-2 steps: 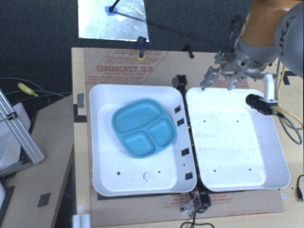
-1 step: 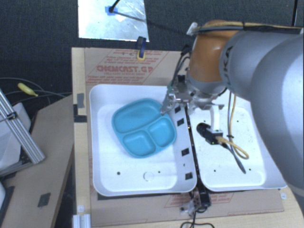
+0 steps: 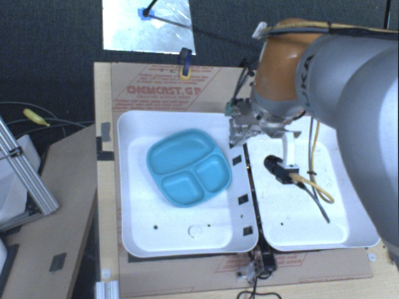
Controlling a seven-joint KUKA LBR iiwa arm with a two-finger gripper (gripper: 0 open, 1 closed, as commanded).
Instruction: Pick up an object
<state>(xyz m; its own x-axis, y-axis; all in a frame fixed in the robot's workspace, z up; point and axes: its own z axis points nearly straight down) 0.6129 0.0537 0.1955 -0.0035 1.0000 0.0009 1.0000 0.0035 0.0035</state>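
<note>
Your jaws hang at the upper centre of the frame, over the top end of the seam where the two bins meet, and from this angle you cannot tell whether they are spread or pressed together; nothing shows between them. Above them, the grey arm with its orange band (image 3: 283, 73) fills the upper right of the frame. Just to the lower left of the jaws, and apart from them, the blue three-compartment plastic plate (image 3: 189, 167) lies flat in the middle of the shallow white left bin (image 3: 134, 179), turned at an angle to the bin walls. The shallow white right bin (image 3: 340, 229) sits beside it, rim against rim. Both rest on a brown cardboard sheet with red print (image 3: 162, 86) covering the surface, and a shiny silver sheet (image 3: 146, 17) lies at the upper left.
</note>
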